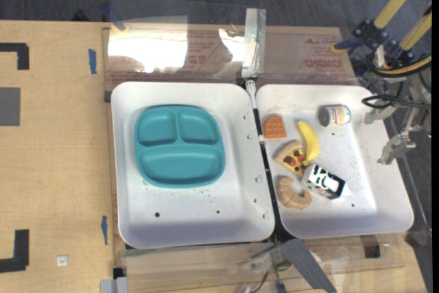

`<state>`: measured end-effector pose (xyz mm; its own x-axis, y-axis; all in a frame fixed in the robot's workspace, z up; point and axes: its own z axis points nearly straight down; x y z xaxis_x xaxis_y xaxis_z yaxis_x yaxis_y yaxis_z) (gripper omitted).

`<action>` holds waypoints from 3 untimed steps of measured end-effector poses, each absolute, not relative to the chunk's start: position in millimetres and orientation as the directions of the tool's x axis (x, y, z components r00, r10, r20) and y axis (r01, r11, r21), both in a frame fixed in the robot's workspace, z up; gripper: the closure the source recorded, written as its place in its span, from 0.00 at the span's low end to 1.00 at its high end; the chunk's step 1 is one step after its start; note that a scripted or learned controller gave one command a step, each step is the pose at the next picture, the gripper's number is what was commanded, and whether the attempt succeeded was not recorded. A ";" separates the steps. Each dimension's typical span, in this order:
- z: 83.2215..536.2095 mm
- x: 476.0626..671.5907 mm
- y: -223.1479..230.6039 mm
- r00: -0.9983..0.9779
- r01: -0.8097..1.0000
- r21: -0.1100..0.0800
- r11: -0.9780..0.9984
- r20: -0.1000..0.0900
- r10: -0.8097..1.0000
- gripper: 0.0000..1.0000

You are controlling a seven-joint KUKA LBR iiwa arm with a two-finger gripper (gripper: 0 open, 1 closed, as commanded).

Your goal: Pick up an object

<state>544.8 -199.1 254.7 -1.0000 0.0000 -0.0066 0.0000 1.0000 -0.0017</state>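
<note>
Looking down from the camera view, two white bins are sitting side by side on the bench. The left bin is carrying a teal divided plate, lying flat near the middle. The right bin is holding the pickable things, all clustered toward its left half: an orange waffle-like piece near the dividing wall, a yellow banana just beside it, a silver can lying on its side toward the back, a pizza slice touching the banana's lower end, a black-and-white box tilted just right of that, and a tan bagel-shaped piece at the front.

Over at the right edge, the gripper is hanging beyond the right bin's rim, well apart from every object. Whether it is released or clenched, I cannot tell; nothing is visibly sitting between its tips.
</note>
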 end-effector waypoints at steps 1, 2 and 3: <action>101.2 551.2 -221.4 -0.992 0.129 0.003 0.992 0.007 0.129 0.00; 120.2 558.1 -221.6 -0.992 0.125 -0.003 0.992 -0.015 0.125 1.00; 204.6 564.8 -144.9 -0.913 0.409 0.004 0.913 -0.011 0.409 1.00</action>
